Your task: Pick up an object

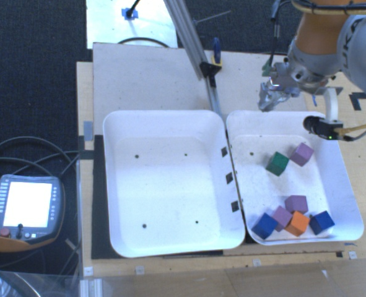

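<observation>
Hovering above the far rim of the right bin (350,184), the gripper (270,98) grasps nothing, and whether it is released or clenched I cannot tell; the blocks lie below. The green cube (277,163) sits nearest, just beside a purple cube (302,154), apart from the cluster at the near wall; a good approach would descend straight onto the green one, straddling faces clear of its neighbour.
</observation>
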